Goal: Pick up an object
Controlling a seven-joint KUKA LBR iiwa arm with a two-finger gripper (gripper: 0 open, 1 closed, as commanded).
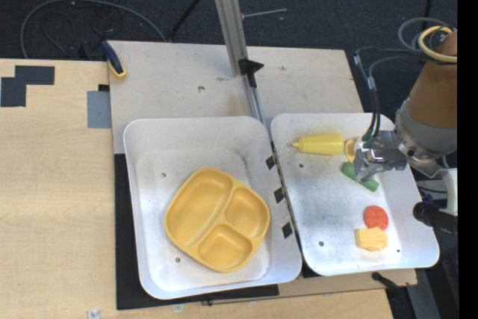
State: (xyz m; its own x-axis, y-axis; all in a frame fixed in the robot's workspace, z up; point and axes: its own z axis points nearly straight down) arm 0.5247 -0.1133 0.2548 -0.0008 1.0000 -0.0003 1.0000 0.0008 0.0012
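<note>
The gripper [365, 165] sits low in the right bin [328, 250], over a green piece [361, 178] just beside the yellow bottle [320, 145]; whether it grips anything cannot be told. A red piece [376, 217] and yellow block [371, 238] lie nearer the front. The left bin [142, 160] holds a yellow tray [216, 219].

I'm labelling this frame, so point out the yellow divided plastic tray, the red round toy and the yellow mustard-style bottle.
yellow divided plastic tray [216, 219], camera view, central ridge.
red round toy [376, 217], camera view, its top face.
yellow mustard-style bottle [323, 145], camera view, middle of its body.
</note>
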